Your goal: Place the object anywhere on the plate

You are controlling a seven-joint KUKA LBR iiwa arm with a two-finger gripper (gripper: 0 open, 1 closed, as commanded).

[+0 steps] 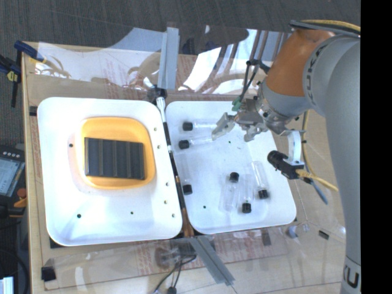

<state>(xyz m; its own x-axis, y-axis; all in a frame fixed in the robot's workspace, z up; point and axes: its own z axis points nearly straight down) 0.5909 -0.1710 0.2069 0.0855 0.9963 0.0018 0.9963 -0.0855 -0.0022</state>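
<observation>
Vials [260, 175], clear with black caps, lie scattered in the right bin [202, 216]. Two lie at the upper left of that bin, near its divider edge: one with cap at the top [187, 127], one just below it [183, 144]. A small black piece [187, 189] sits lower on the left side. Three more vials cluster in the lower right part of the bin, with caps near the middle [233, 177], at the right [263, 193] and at the bottom [245, 207]; their clear bodies are hard to separate against the white floor.

Plate [116, 130], yellow with rounded corners, rests in the left bin [55, 219], well apart from all vials. A dark ribbed rectangular insert [115, 158] lies on it.

Gripper [240, 129] hangs over the upper middle of the right bin, fingers spread, one finger [222, 127] angled toward the left. Nothing visible between them. Grey arm [331, 72] with orange band enters from the right.
</observation>
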